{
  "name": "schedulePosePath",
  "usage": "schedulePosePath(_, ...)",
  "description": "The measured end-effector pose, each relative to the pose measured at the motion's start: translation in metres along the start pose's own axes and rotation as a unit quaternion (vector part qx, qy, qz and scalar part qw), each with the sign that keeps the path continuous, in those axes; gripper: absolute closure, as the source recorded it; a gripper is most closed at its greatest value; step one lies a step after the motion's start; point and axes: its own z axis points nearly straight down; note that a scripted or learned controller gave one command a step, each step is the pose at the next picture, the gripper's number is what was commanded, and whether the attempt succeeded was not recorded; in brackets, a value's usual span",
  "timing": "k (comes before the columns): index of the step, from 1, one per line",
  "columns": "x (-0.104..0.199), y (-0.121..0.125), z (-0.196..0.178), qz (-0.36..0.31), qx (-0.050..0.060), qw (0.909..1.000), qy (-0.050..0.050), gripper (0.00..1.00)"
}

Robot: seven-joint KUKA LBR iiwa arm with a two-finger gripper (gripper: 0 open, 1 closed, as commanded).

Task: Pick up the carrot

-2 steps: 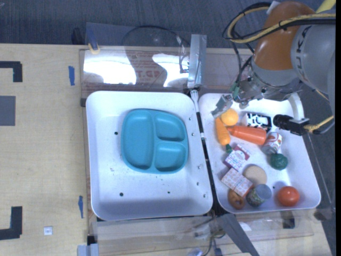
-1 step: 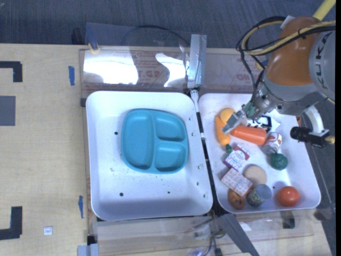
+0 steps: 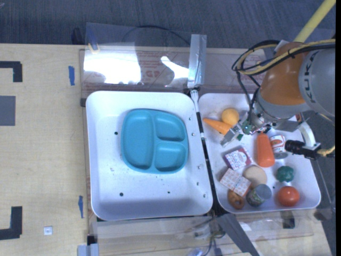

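Orange carrot point(image 3: 216, 125) lies flat in the right bin point(image 3: 314, 181), near the bin's left wall, thick end toward the jaws and tip pointing away from them, just beside the gripper point(image 3: 232, 134) and possibly touching it; contact can't be confirmed. Step in hand looks like the approach/align stage of the grasp: the carrot is not lifted and is not seen between the fingers. Jaw state can't be told, the tool end is small and cluttered with cables. Next move likely calls for centring over the carrot's body, straddling it across its width, closing, then lifting straight up. Risk: a yellow ball point(image 3: 230, 115) sits just behind the jaws, close to the carrot, and could get nudged or caught. An orange bottle point(image 3: 264, 149) stands on the jaws' far side from the carrot, near; packets point(image 3: 236, 158), a tomato point(image 3: 288, 196) and other toys lie farther off. Arm point(image 3: 290, 81) reaches in from the right, wrist bent down over the bin, orange band above the wrist. Left bin point(image 3: 101, 143) holds a blue tray point(image 3: 154, 140), well apart from the jaws.
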Motion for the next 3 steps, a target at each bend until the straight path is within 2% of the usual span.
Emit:
schedulePosePath(1,-0.053,0.032,0.023,0.009,0.003,0.9999,0.003,0.0)
schedulePosePath(2,-0.053,0.032,0.012,0.009,0.004,0.9999,0.003,1.0)
schedulePosePath(3,-0.012,0.07,-0.078,0.23,0.003,0.9732,0.002,1.0)
